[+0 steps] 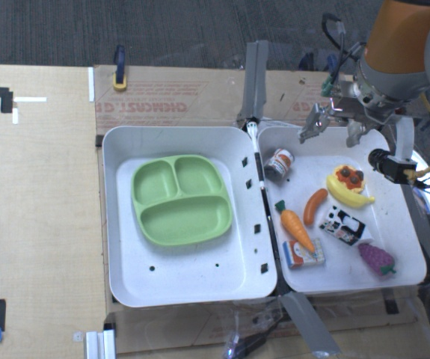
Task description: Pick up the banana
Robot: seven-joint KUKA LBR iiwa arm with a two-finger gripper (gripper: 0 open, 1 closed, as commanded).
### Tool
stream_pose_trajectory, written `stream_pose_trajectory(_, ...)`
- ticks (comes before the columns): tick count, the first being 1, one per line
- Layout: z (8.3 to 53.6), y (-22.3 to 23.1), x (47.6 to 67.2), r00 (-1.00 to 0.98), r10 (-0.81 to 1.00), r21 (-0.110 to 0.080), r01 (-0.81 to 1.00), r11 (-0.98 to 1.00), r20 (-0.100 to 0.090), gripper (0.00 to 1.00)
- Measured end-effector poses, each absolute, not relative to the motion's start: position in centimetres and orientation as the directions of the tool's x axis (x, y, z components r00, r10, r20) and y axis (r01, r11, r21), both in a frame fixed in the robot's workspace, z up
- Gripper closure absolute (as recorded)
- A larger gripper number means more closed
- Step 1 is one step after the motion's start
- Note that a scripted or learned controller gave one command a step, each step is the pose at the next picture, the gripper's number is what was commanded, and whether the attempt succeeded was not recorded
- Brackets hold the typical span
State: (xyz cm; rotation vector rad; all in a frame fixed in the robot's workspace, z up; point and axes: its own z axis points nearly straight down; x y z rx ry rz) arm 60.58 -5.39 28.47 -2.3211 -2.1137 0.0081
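Claw hangs over the far edge of the right bin, its two fingers spread apart with nothing between them, as far as I can see. The banana lies in that bin just nearer to me than the claw, apart from it, with a small round pastry toy resting against its top. Around it I see a sausage, a carrot, a can and purple grapes, while the left bin holds a green divided plate.
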Motion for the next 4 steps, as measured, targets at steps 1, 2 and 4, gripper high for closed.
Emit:
stream_pose_trajectory(1,29.7,-7.5,56.1,0.108,0.994,-0.006,0.994,-0.108,-0.002,0.0)
stream_pose_trajectory(2,15.5,-15.2,54.9,0.038,0.999,-0.006,0.999,-0.038,0.0,0.0)
stream_pose_trajectory(4,9.0,-13.3,64.4,0.069,0.998,-0.003,0.998,-0.069,0.0,0.0)
